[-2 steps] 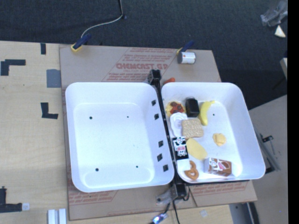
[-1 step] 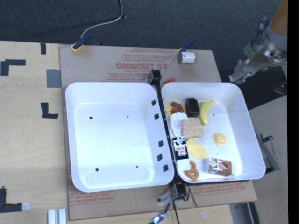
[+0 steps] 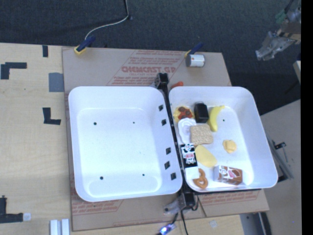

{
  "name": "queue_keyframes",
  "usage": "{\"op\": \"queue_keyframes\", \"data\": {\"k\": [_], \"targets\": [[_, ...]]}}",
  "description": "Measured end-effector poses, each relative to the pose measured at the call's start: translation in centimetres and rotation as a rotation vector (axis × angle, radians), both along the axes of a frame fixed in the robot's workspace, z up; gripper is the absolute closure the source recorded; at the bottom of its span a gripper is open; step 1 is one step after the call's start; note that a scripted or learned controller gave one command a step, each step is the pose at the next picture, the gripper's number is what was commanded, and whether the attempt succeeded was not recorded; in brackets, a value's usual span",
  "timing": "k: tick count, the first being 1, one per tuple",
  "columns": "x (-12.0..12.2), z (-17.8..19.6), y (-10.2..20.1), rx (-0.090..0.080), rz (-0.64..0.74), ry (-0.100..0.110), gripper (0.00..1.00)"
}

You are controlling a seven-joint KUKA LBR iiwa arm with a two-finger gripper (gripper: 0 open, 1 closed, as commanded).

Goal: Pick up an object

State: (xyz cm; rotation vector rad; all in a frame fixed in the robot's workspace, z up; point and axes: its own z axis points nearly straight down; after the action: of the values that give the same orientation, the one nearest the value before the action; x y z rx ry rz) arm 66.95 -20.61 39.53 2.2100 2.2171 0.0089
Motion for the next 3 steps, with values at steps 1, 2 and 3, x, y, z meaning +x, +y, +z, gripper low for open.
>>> {"op": "queue_keyframes", "data": {"k": [1, 2, 3], "targets": [[-0.1, 11.4, -1.8, -0.002, -0.002, -0.002, 1.0], [-0.1, 10.5, -1.7, 0.002, -0.002, 0.012, 0.0], [-15.3, 14.6, 2.5, 0.004, -0.003, 0.005, 0.0]]}}
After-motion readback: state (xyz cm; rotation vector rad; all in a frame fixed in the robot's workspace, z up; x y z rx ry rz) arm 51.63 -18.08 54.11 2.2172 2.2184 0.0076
